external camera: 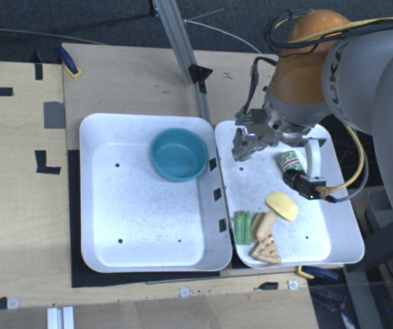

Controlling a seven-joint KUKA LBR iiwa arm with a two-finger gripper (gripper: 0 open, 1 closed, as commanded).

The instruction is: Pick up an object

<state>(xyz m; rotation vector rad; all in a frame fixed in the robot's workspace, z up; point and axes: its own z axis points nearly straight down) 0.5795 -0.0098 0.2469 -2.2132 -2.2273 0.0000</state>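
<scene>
Your claw (243, 147) hangs over the far left corner of the right bin (319, 252), and you cannot tell its state from this angle.

On your desk (18, 204), the left bin (93, 184) holds a blue bowl (178, 154) near its far right side. In the right bin, a green-and-white can (290, 162) lies just right of the claw, a yellow piece (282, 205) sits nearer you, and a green piece (241, 227), a tan piece (263, 225) and a pizza slice (267, 251) cluster at the near left.

partial letters "LK" on grey arm (361, 67), otherwise unreadable
</scene>
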